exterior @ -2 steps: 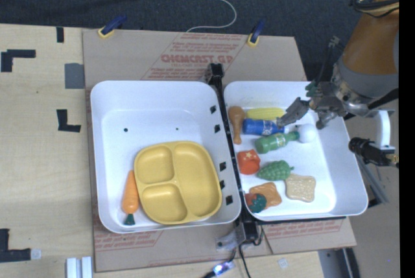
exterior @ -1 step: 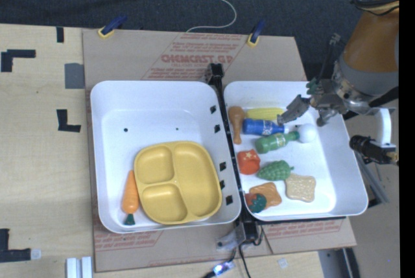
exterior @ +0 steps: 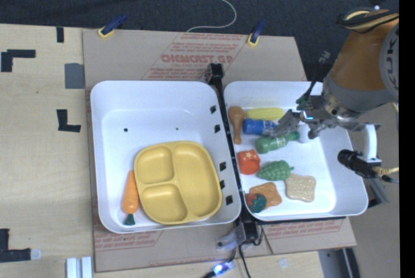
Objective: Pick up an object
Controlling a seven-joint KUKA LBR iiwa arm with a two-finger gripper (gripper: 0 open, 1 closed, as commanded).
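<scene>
- Left bin (exterior: 107,108): holds a yellow divided plate (exterior: 177,181) with three compartments, lying toward the near side. A toy carrot (exterior: 130,196) lies just beside the plate's left edge, its green tip pointing to the near rim.
- Right bin (exterior: 337,196): holds the toy foods, grouped in its left half.
- Far row: a drumstick (exterior: 236,122) along the left wall, a corn cob (exterior: 265,114) beside it, a blue piece (exterior: 253,128) just below the corn.
- Middle: a green vegetable (exterior: 272,141), partly under the gripper; a red tomato (exterior: 248,161); a green bunch of grapes (exterior: 275,171).
- Near row: an orange-and-green piece (exterior: 260,196) and a slice of bread (exterior: 301,187).
- Gripper (exterior: 283,127): reaches in from the right, low over the green vegetable and the corn cob. Whether it is apart, together or clamped on anything, I cannot tell.
- Bench (exterior: 39,160): cardboard sheet (exterior: 194,53) under both bins, clipped at its far edge.
</scene>
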